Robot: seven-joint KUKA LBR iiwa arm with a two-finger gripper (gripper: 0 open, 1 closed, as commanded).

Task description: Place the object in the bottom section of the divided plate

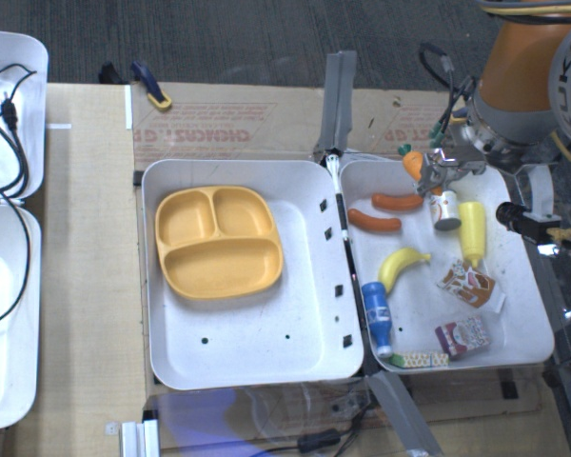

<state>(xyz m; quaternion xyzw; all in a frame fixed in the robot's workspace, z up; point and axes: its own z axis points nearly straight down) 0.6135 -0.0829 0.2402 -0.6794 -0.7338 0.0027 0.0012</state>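
Where two small sections sit above, yellow divided plate

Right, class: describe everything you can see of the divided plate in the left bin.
The divided plate is yellow-orange, looks like matte plastic, with rounded corners and a raised rim. Ridges split it into three: two small sections on the far side and one wide section nearer the camera. All three hold nothing. It lies flat, right way up, on the floor of the left bin, toward its far left corner. Nothing else touches it.
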